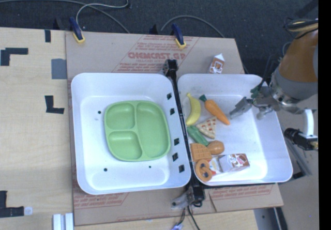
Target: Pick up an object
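My gripper [249,110] hangs open over the right part of the right bin [269,136], nothing between its fingers. Its two grey fingers [238,108] spread apart, pointing left and down. Left of it in that bin lie a carrot [216,111], a banana [193,109], a pizza slice [208,128], a green vegetable [196,135], a bread roll [207,149], a pretzel [204,169] and a small carton [234,162]. The carrot is the closest, a short gap from the left fingertip.
The left bin [88,100] holds a green divided plate [137,130]. A small milk carton [217,63] stands on the cardboard behind the right bin. Clamps and cables lie along the bench's far edge. The bins' shared wall [178,120] carries black clips.
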Robot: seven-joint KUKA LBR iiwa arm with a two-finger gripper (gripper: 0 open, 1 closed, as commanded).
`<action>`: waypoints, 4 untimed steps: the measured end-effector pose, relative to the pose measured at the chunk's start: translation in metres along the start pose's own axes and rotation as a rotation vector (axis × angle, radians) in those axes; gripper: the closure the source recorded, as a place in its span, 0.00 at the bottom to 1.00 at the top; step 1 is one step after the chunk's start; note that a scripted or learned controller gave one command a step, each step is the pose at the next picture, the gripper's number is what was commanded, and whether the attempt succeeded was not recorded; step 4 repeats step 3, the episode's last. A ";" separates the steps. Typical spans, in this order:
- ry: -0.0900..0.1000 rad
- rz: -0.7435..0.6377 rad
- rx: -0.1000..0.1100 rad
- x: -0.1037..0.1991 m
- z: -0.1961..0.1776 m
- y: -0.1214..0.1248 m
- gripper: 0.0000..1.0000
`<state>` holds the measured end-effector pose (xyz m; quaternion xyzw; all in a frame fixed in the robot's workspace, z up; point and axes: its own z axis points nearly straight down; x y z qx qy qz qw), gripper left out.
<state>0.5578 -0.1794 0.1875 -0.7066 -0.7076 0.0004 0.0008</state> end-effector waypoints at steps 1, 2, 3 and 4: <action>-0.003 0.001 -0.009 0.016 0.095 0.026 0.00; -0.001 -0.002 -0.007 0.059 0.101 0.075 0.00; -0.003 -0.002 -0.006 0.059 0.091 0.075 1.00; -0.003 -0.002 -0.006 0.059 0.091 0.075 1.00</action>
